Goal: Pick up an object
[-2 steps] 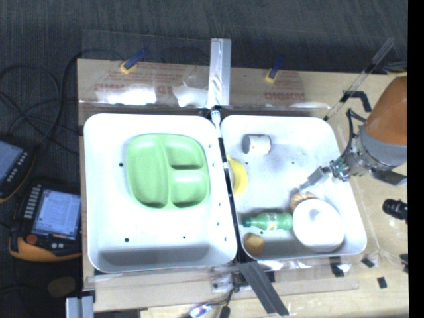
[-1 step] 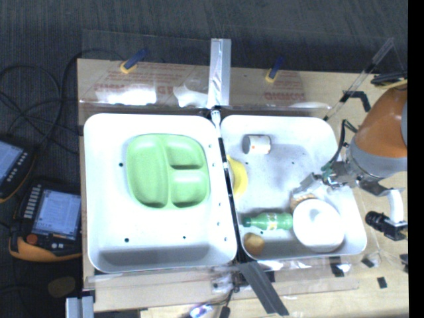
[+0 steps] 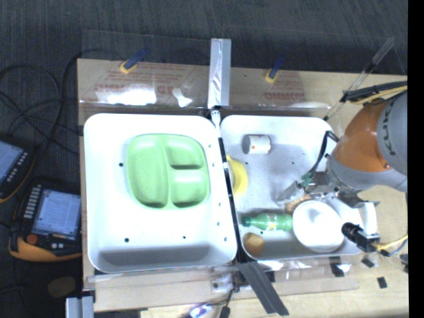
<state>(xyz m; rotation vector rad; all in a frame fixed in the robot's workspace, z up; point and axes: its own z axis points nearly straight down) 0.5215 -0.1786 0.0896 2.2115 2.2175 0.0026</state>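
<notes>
The gripper (image 3: 299, 189) is lowered inside the right bin (image 3: 278, 126), just left of the white bowl (image 3: 317, 225); whether it is released or clenched cannot be determined. Relative to the white bowl, the green bottle (image 3: 269, 222) lies just to the left on its side, the brown round object (image 3: 254, 243) sits lower left, the yellow banana (image 3: 238, 176) is upper left, and the small white cylinder (image 3: 256, 144) is well above.
</notes>
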